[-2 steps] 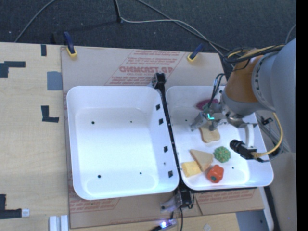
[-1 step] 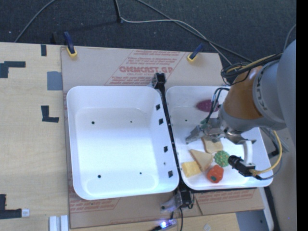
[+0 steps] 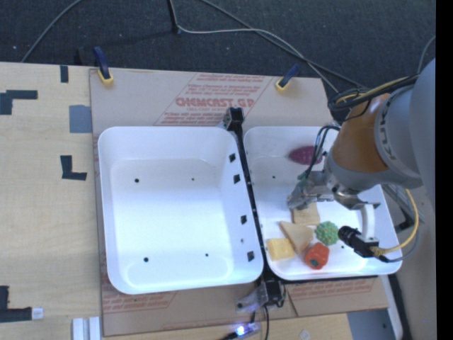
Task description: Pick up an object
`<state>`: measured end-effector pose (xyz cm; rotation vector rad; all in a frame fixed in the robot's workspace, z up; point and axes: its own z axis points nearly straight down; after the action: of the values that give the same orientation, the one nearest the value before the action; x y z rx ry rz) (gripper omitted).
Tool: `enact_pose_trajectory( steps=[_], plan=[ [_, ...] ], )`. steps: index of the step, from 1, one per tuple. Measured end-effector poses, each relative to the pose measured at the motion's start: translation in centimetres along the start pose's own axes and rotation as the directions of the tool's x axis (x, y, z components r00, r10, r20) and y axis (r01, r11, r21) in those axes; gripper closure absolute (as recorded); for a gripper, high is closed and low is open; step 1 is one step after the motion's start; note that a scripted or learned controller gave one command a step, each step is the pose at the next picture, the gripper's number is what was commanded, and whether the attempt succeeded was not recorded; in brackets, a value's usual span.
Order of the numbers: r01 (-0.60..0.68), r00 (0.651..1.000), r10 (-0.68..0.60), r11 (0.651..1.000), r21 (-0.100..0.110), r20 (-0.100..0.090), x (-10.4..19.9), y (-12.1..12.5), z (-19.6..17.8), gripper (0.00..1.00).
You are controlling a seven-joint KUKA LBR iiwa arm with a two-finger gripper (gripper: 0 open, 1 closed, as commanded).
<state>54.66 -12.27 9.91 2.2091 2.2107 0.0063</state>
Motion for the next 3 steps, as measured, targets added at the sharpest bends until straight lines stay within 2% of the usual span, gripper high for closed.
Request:
enact_pose_trajectory(
  steps=[1, 2, 3],
  plan=[
    [0.003, 1.000, -0.003, 1.000, 0.016, -0.016, -1.7, 1.5, 1.2, 1.00],
    [0.002, 1.000, -0.002, 1.000, 0.010, -0.007, 2.8, 0.2, 0.5, 1.00],
    [0.013, 1.000, -0.013, 1.000, -0.002, -0.013, 12.9, 2.0, -14.5, 1.00]
  ],
)
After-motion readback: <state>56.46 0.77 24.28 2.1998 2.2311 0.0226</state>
